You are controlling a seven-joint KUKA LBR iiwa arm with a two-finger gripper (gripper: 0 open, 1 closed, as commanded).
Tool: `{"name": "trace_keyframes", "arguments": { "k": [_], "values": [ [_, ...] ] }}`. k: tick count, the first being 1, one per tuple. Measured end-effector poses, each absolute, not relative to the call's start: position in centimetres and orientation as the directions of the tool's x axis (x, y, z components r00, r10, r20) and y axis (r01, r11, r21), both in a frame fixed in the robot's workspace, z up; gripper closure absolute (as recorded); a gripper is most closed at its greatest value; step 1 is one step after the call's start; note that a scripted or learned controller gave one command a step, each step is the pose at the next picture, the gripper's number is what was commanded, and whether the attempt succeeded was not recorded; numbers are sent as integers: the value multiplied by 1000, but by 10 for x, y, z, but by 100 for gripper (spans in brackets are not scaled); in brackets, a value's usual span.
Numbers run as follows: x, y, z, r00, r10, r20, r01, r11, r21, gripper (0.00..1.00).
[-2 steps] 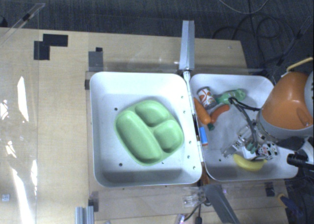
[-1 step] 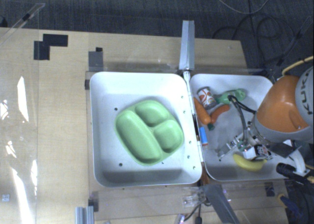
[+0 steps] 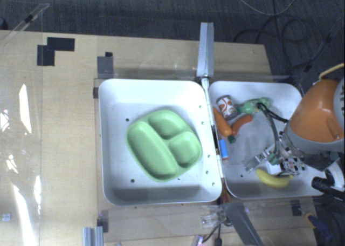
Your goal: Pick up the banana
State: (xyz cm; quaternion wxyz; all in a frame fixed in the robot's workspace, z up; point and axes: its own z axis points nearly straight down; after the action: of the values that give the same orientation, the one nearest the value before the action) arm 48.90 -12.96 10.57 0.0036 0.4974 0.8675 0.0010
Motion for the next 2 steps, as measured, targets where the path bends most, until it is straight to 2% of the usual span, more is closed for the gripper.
{"name": "trace_keyframes", "arguments": {
  "k": [1,2],
  "values": [
    [491,-119,90,-650,760,-11,760,650,8,0],
    [489,-164,107,-646,763,-6,763,646,5,0]
  ]
}}
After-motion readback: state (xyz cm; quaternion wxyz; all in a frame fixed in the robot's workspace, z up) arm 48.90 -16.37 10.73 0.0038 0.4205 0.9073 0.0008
